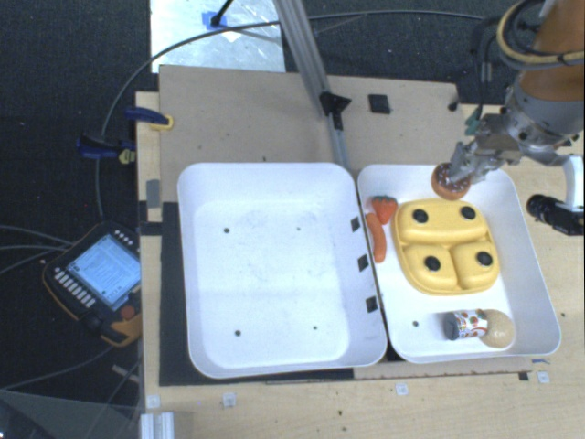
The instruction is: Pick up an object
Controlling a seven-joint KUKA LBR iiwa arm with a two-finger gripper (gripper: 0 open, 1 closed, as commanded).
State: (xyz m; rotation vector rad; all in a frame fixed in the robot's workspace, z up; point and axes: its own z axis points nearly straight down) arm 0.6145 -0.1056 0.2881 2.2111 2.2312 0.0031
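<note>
Presently the gripper (454,177) sits over the far edge of the right bin (535,273), reaching in from the right beneath the grey wrist and orange band of the arm (548,71). A small round brownish object (449,184) lies directly at its tip, just beyond the far side of the yellow moulded piece (446,245). The view here is poor: whether the fingers are apart, together or clamped on that object cannot be told, and it may equally be resting on the bin floor.

Other contents of the right bin: an orange carrot-like item (378,223) lies along the near-left wall, beside the yellow piece and apart from it. A small labelled bottle (479,326) lies on its side toward the front, well apart from the gripper. The yellow piece has four dark spots on its top and occupies the bin's middle.

The left bin (274,263) stands just beside the right bin, their walls touching. A handheld pendant (99,275) with lit screen lies off the bench at the left.
</note>
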